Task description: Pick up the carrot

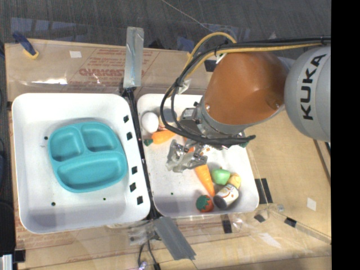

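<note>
The gripper (184, 156) hangs low in the right bin (169, 204); I cannot tell its state. A carrot (204, 176) lies just beside it, toward the near side, touching a green toy (221, 176). Another carrot (162, 136) lies near an egg (149, 121). The left bin (28, 151) holds a teal tray (87, 155).

Grey arm (247, 94) reaching from right, pincer (184, 157) pointing down
</note>
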